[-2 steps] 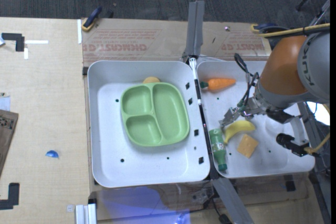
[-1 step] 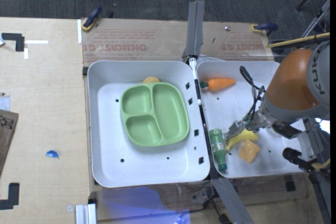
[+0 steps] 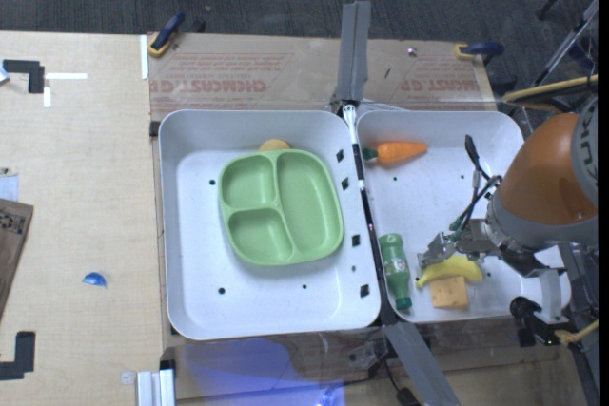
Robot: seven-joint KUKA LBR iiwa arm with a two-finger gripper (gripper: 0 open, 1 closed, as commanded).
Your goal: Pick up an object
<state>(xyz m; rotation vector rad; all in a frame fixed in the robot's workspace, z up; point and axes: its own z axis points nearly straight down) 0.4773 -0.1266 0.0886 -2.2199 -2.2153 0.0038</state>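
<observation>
Low, the gripper [image 3: 443,251] seemingly touches the banana [image 3: 451,272].

Yellow thing [image 3: 275,145] mostly behind plate [image 3: 282,205]

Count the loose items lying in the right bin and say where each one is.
4. A carrot near the far left corner, a green bottle along the left wall, a banana and a tan block at the near edge beside the gripper. The arm may hide more.
</observation>
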